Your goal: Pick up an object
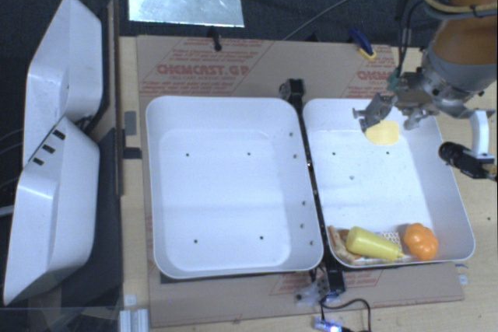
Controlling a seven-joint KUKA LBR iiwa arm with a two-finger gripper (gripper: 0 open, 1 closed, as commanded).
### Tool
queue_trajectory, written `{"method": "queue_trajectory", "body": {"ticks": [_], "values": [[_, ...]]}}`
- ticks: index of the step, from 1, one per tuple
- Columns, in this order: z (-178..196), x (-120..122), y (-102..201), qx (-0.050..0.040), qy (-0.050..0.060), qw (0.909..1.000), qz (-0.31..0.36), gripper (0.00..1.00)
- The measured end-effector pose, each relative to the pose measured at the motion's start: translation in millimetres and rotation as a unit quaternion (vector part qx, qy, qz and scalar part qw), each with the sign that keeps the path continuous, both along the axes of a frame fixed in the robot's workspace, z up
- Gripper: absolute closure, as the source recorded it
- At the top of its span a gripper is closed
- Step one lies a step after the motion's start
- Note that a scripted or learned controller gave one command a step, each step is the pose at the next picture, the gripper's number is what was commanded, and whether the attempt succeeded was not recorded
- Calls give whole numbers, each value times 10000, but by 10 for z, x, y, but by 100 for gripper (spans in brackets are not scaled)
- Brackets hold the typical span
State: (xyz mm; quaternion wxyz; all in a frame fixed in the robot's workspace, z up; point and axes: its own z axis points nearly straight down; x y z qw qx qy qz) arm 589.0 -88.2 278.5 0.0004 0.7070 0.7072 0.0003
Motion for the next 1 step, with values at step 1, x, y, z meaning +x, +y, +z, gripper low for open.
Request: {"method": "queue_trajectory", "body": {"ticks": [1], "values": [[-614,-43,12,2,24,10000,-1,0]]}}
